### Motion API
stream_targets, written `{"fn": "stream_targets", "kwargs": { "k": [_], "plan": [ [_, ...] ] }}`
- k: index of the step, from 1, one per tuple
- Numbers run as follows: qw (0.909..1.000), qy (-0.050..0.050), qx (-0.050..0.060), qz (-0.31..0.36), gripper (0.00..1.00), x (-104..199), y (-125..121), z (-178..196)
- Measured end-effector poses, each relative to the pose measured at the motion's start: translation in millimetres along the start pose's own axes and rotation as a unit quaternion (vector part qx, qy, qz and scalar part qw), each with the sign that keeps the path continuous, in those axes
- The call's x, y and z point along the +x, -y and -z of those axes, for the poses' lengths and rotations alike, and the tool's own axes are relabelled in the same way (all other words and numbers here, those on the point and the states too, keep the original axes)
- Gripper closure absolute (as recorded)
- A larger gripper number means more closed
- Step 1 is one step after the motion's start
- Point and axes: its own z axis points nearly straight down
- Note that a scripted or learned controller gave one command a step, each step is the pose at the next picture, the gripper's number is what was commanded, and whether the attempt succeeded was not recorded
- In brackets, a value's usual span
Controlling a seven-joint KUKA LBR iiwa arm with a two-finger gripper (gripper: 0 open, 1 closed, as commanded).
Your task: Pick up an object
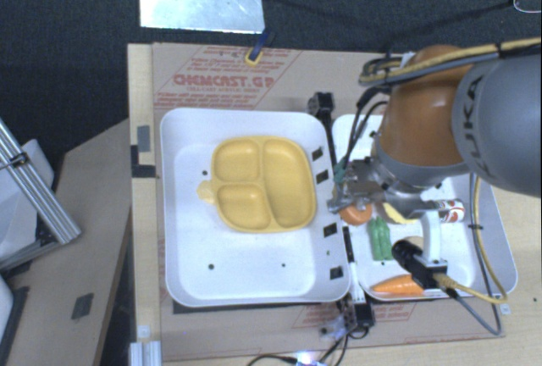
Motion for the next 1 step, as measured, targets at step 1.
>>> {"fn": "stream_targets", "kwargs": {
  "k": [1],
  "plan": [
    [1.0000, 0.001, -0.001, -0.001, 1.00, 11.3, -6.2, -7.3]
  ]
}}
